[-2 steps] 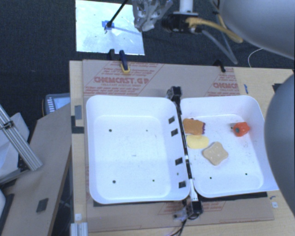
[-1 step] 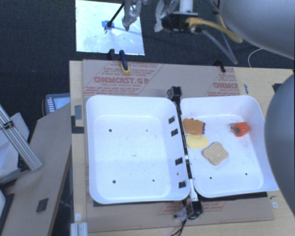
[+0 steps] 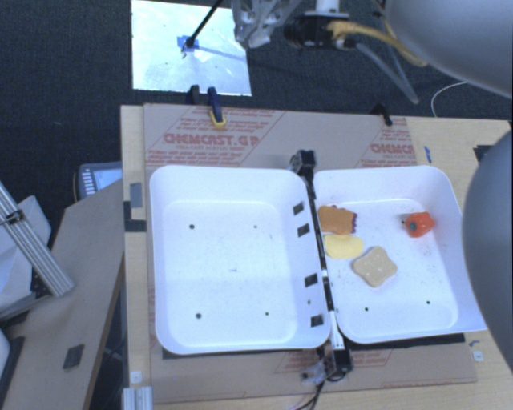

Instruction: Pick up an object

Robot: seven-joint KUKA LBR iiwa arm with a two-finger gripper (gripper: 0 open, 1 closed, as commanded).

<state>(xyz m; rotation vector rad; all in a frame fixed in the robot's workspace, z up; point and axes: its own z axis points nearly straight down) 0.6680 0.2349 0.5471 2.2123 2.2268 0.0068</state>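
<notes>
Far left, an aluminium rail (image 3: 34, 250) lies slanted off the bench. A shiny metal sheet (image 3: 191, 48) sits on the dark floor at top left. Below it a yellow clamp (image 3: 217, 118) grips the back edge of the printed cardboard sheet (image 3: 240, 138) under both bins.

The left bin (image 3: 160, 264) is white, with small dark dots on its floor. Black clips (image 3: 302, 231) run down the seam where it touches the right bin (image 3: 449, 304).

All the task pieces are in the right bin, in its back half:
- The orange-brown flat piece (image 3: 337, 219), with a purple edge, is close to the seam.
- The yellow oval piece (image 3: 343, 247) is just in front of it, touching or nearly so.
- The tan toast-shaped piece (image 3: 374, 267) is just beside the yellow one, right and forward.
- The small orange-red piece (image 3: 418, 224) is well apart from them, nearer the right wall.

I see the pincer (image 3: 260, 22) at the top edge, above the floor behind the bench and well apart from both bins. It touches nothing I can make out, and nothing shows in its grasp. It is cut off by the frame, so I cannot tell whether it is released or clenched. A yellow cable (image 3: 361, 32) runs right from it to the blurred grey arm (image 3: 449, 36).
</notes>
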